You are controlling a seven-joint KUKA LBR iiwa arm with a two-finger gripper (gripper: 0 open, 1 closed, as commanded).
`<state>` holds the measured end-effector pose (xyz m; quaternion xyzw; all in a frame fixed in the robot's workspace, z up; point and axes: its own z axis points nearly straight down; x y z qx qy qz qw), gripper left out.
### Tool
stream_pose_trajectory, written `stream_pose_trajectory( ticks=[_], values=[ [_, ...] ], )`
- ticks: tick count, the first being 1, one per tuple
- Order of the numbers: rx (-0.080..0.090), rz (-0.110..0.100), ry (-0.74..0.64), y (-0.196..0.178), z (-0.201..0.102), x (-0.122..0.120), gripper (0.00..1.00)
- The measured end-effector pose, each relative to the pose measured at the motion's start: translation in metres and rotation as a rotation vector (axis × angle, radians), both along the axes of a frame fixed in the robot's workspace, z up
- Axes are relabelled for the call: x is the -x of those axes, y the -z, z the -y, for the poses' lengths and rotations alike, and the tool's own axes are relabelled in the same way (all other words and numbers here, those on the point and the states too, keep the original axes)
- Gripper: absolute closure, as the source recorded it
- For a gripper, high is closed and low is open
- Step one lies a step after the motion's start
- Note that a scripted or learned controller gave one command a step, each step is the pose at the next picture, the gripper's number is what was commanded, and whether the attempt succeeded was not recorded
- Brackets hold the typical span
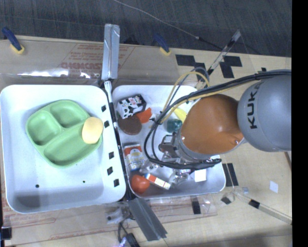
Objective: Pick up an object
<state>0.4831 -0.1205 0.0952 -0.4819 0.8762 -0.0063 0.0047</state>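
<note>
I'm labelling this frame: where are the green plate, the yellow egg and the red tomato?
green plate [55, 133]: camera view, left compartment floor.
yellow egg [92, 130]: camera view, its middle.
red tomato [138, 183]: camera view, its top.

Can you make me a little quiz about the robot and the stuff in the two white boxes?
1. True or false: the yellow ball rests on the green divided plate.
2. Which bin is the arm reaching over? A) the left bin B) the right bin C) neither
3. Fill in: the black-and-white cow-patterned toy lies in the ____ bin.

Key
1. True: it sits at the plate's right edge.
2. B: the arm's orange band hangs above the right bin.
3. Right: it lies near that bin's top left corner, just above the brown round thing.
</note>
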Motion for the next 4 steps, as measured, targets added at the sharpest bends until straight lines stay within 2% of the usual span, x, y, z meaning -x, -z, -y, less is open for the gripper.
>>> stream_pose_trajectory(
  ticks=[1, 2, 3, 4],
  values=[
    [-0.001, 0.004, -0.004, -0.01, -0.002, -0.002, 1.0],
    [-0.006, -0.006, -0.05, -0.113, -0.036, -0.092, 1.0],
    [-0.007, -0.008, -0.018, -0.167, -0.06, -0.152, 1.0],
    [-0.006, -0.011, -0.192, -0.18, -0.058, -0.174, 1.0]
  ],
)
